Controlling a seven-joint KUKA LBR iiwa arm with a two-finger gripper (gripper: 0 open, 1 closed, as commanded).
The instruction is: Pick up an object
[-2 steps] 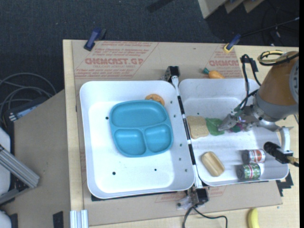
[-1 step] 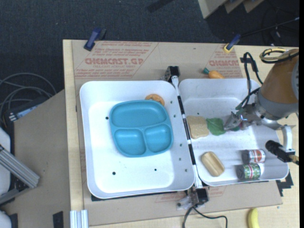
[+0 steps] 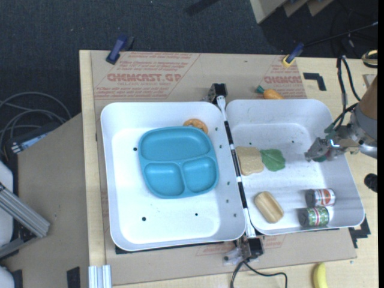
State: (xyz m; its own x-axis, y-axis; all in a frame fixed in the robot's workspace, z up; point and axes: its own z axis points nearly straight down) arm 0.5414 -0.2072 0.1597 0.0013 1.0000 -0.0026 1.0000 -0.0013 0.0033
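Hovering above two cans [image 3: 318, 206], end effector [image 3: 319, 151] grip unclear; green leaf [image 3: 273, 159] beside.

1. My arm [image 3: 367, 116] is cut off by the right edge of the view, beyond the right bin [image 3: 312, 110].
2. My gripper [image 3: 318, 152], over that bin's right side, is too small and blurred to read how my jaws stand.
3. The orange round thing [image 3: 195, 124] is partly hidden behind the blue divided plate [image 3: 179, 162].
4. The yellow thing [image 3: 320, 276] below the right bin is cut by the bottom edge.
5. The labels on the two cans [image 3: 318, 207] in that bin are too small to read.
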